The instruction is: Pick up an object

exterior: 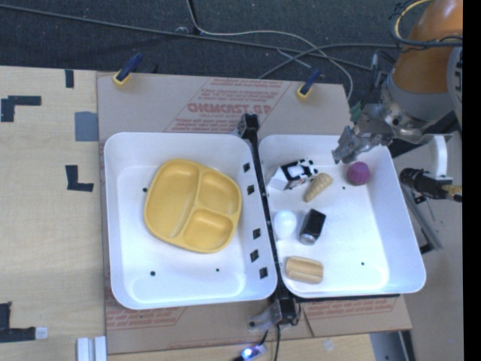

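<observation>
The grey arm (421,66) slants in from the right, its hand (350,147) pointing down-left

A yellow divided plate (194,204) lies alone in the left white bin (124,224).

Both white bins (120,224) appear as smooth, slightly glossy plastic. The yellow divided plate (193,204) in the left bin is smooth, matt-looking plastic. Beneath the bins lies matt brown cardboard (218,104) with red print. The bench (37,201) left of the cardboard shows pale, matt wood grain.
</observation>
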Motion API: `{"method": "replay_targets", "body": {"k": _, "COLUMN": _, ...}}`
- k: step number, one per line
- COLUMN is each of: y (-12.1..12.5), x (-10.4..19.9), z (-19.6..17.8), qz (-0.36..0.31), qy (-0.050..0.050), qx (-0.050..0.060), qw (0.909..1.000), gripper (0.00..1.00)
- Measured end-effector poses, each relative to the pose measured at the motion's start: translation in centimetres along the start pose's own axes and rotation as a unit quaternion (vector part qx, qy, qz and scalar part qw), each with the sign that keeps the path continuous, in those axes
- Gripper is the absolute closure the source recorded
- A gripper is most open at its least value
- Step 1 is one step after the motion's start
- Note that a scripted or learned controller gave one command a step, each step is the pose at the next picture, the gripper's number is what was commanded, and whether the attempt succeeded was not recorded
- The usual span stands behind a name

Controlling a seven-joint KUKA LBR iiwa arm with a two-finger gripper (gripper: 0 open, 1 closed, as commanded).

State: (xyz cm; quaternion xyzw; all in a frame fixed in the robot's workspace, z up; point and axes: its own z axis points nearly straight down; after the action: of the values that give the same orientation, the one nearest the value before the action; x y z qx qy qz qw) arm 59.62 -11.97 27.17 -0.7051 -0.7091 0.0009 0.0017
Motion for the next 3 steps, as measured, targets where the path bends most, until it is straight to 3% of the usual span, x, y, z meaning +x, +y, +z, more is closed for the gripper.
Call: {"method": "replay_targets", "body": {"k": 3, "y": -5.4, "x": 14.9, "z": 4.1, "qz": 0.000, "qy": 0.000, "qx": 0.001, "qw": 1.0000, "gripper": 1.00}}
